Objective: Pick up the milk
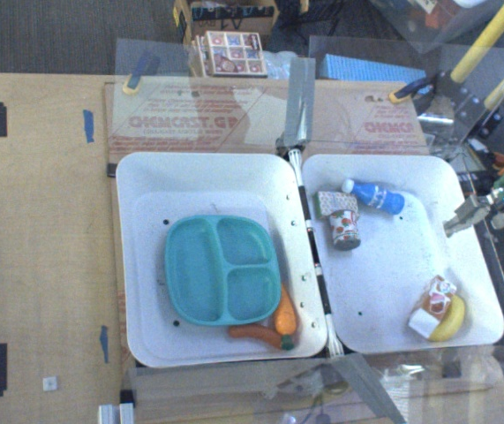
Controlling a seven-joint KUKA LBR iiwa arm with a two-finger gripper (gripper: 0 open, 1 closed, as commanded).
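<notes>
The milk (431,306) is a small white carton with a red patterned top, lying tilted in the front right corner of the right bin (384,276). A yellow banana (451,319) rests against its right side. My gripper (474,212) is at the right rim of that bin, over the edge, up and to the right of the milk and well apart from it. Nothing shows in its grasp.
In the right bin's back part lie a blue bottle (377,198), a small can (345,229) and a little box (334,203). The left bin (141,237) holds a teal divided plate (221,270), with a carrot (256,334) and an orange piece (286,314) at its front.
</notes>
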